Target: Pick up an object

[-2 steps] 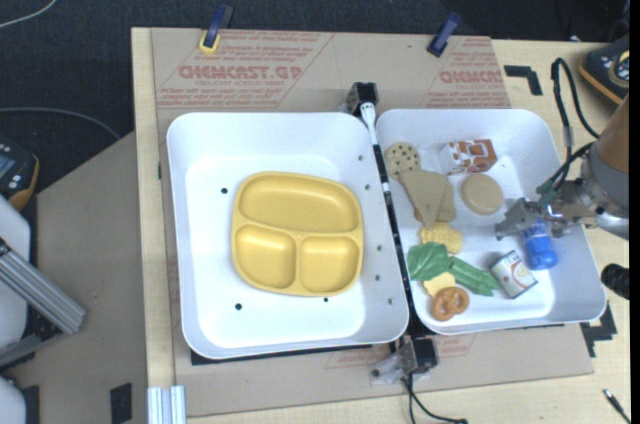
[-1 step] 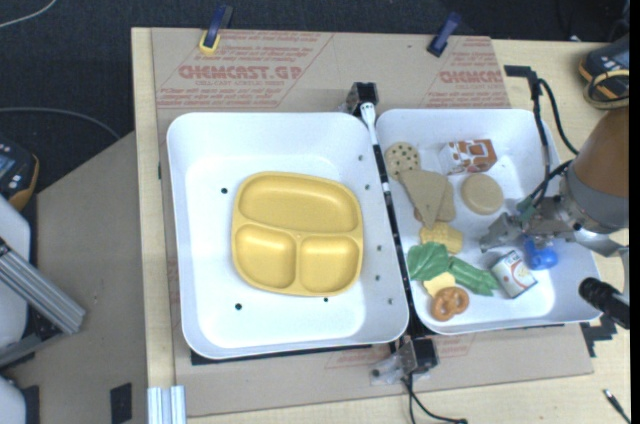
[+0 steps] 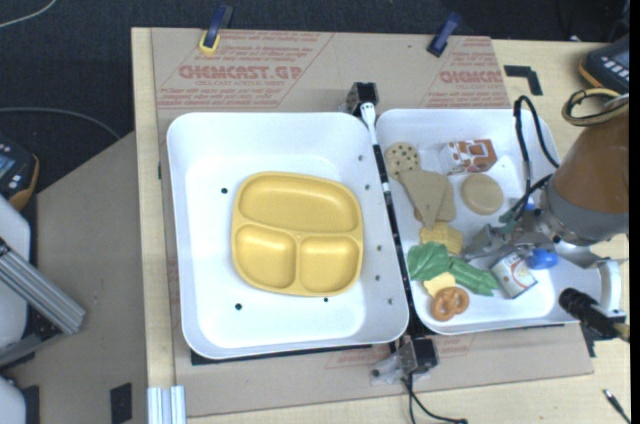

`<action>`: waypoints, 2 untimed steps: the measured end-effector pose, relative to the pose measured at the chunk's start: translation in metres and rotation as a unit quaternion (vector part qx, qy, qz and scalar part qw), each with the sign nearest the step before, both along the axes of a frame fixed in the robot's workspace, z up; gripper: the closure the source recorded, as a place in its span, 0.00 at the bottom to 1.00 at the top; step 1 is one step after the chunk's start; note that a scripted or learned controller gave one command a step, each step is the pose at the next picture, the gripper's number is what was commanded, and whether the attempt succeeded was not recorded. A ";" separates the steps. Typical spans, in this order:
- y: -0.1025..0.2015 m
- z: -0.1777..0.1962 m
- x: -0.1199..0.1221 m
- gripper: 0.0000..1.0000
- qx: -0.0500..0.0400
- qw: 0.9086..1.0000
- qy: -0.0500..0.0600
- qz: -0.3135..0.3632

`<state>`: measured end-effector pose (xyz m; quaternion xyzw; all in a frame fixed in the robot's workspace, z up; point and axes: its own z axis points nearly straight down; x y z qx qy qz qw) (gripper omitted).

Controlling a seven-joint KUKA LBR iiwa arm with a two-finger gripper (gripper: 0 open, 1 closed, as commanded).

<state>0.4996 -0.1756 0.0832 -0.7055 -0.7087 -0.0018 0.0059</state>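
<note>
Approach step: I have the gripper [image 3: 505, 240] lowered into the right bin [image 3: 400, 127], near its front right corner, among the toy food. Whether it is open or closed I cannot tell. Nearest lie the small carton [image 3: 515, 277], just in front, and the green leaf [image 3: 440, 264] beside it. Next I judge a closing on the carton, then a lift. The yellow tray [image 3: 296, 232] sits in the left bin [image 3: 200, 142].
</note>
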 end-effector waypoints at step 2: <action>-0.006 0.055 0.004 1.00 -0.007 1.000 -0.006 -0.002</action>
